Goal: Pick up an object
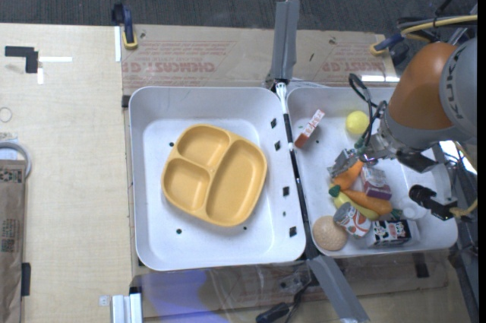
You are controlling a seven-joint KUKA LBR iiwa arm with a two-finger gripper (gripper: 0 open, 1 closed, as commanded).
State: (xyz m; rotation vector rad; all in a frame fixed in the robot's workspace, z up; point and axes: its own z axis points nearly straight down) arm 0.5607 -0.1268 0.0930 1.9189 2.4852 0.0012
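Evidently the likeliest pick is the orange carrot, lying across the heap in the right bin, toward that bin's near side. It looks like a light, stiff plastic toy with a smooth skin that could slip, so a grasp across its thick middle seems safer than at its tapering end. A second, smaller orange piece lies just beyond it, right under the gripper, which hangs low over the heap; whether its fingers stand apart or together cannot be told, and nothing shows between them.

Around the carrot things are crowded. A yellow banana-like piece touches it on the left, a small can and a round tan object lie just nearer the camera, and a dark printed carton sits beside the can. A pale wrapped item rests just behind the carrot. These neighbours would likely be nudged or caught by a finger coming down.

Farther off, a yellow ball and a small red-and-white packet lie apart near the bin's far side, easier to reach cleanly. The left bin holds a yellow divided plate.
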